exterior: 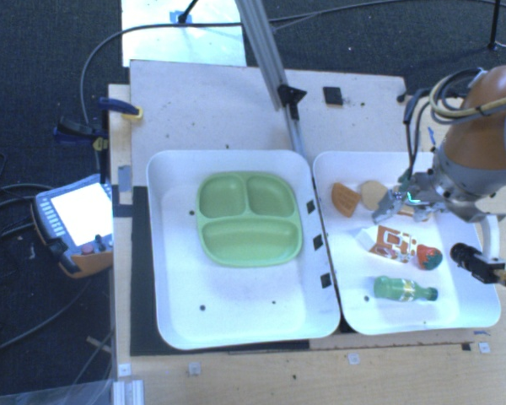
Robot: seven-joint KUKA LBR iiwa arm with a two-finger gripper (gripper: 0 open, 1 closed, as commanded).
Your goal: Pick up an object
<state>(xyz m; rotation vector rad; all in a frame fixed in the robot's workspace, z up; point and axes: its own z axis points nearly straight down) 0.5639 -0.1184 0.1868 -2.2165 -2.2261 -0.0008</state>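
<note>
In the right bin [489,310], the tool [396,205], its state unclear, hovers just right of a tan round piece [373,194]. It looks light and rigid, probably slippery; pinch it across its middle.

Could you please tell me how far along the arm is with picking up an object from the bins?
Done: the gripper has reached over the right bin, beside the tan round piece and orange wedge. In hand: nothing visibly between its fingers. Left: the grasp and lift. The patterned card, green bottle and red-and-green toy lie on the bin floor; the green divided plate sits in the left bin.
</note>
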